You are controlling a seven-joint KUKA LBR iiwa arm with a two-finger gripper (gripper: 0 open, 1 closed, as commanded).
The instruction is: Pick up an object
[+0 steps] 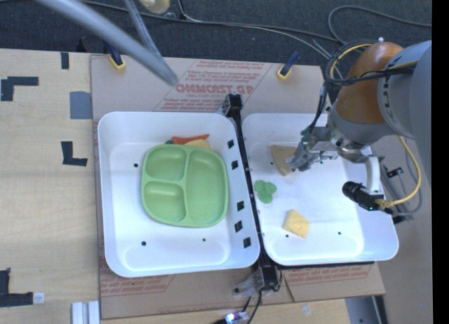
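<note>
Gripper [303, 160] low in right bin [351, 245], touching tan piece [282, 157]; finger spread and hold cannot be told. Yellow block [297, 224] nearer the bin's front.

Cardboard sheet [210, 85] under both white bins; yellow clamp [116, 61] at its far-left corner, blue-yellow clamp [287, 67] far-right.
</note>
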